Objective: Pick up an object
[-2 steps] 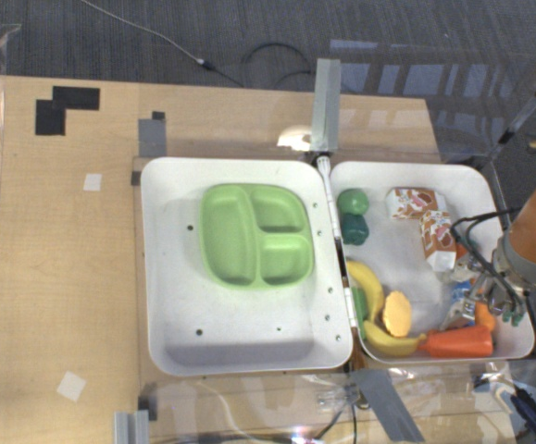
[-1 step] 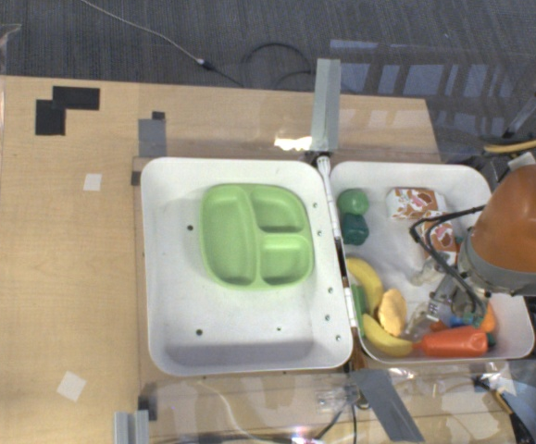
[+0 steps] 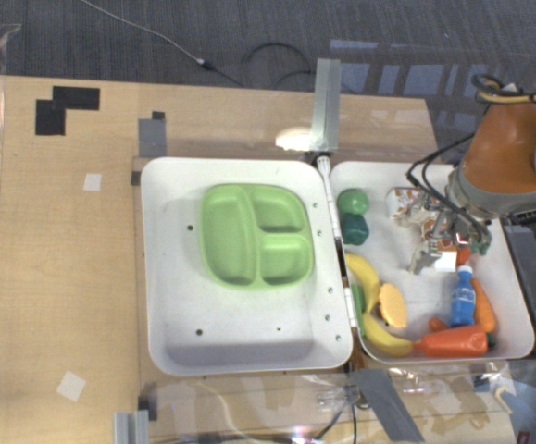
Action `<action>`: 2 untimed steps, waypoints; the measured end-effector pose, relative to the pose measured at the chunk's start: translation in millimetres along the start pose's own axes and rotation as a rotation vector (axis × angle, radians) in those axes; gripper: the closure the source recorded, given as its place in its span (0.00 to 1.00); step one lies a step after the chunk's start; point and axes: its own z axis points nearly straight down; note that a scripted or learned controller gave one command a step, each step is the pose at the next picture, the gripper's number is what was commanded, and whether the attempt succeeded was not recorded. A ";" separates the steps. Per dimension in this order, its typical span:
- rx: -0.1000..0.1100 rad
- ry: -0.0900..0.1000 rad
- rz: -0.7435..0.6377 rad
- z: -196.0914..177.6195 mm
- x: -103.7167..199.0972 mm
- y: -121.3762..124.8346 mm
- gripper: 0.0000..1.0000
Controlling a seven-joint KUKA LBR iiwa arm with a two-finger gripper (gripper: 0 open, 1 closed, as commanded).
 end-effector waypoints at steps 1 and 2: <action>0.000 0.001 0.188 -0.8 31.9 -10.8 0.00; 0.001 0.000 0.193 -2.0 77.7 -12.7 0.00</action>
